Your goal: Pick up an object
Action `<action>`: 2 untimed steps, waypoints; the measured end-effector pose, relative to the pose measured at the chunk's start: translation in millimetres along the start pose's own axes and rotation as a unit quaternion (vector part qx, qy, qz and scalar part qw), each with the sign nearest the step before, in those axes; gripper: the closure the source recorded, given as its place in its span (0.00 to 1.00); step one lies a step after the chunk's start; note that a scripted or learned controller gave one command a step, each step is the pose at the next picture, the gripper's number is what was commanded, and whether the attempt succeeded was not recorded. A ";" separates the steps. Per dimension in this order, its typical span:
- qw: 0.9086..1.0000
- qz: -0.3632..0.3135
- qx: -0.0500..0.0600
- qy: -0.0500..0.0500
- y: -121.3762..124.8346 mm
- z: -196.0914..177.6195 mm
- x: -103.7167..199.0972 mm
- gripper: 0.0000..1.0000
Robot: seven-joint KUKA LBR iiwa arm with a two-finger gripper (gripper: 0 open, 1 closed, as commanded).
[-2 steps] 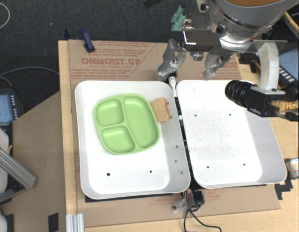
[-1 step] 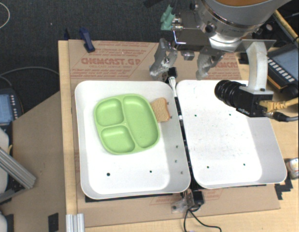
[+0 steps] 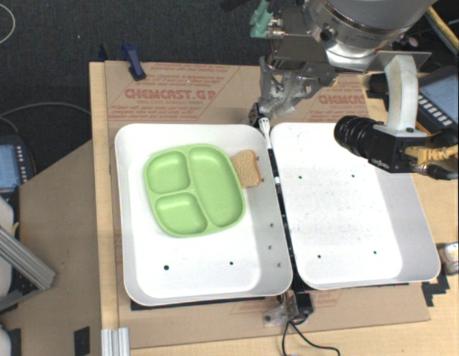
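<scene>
Nothing picked up yet, judging by the layout. Tool (image 3: pixel 282 95) hanging past the far rim where the two bins meet, over the cardboard-covered tabletop (image 3: pixel 177 95); grip state impossible to tell (too cluttered there), nothing seen in it. Below and left of tool, in the left bin (image 3: pixel 140 273): green divided plate (image 3: pixel 193 190), tan cracker-like piece (image 3: pixel 248 168) touching its near edge. Approach, descent, grasp and lift all remaining.
</scene>
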State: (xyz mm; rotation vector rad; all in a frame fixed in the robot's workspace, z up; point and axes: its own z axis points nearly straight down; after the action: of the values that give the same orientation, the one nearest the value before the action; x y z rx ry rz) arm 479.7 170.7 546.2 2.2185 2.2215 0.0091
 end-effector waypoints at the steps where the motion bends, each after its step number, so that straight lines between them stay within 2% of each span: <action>1: 1.000 0.002 0.010 -0.004 -0.5 119.6 -4.9 1.00; 2: 1.000 0.001 0.001 0.000 1.1 101.7 -3.8 1.00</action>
State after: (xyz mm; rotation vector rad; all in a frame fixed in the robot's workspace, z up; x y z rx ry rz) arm 481.4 167.1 444.6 2.2212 2.2193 0.0070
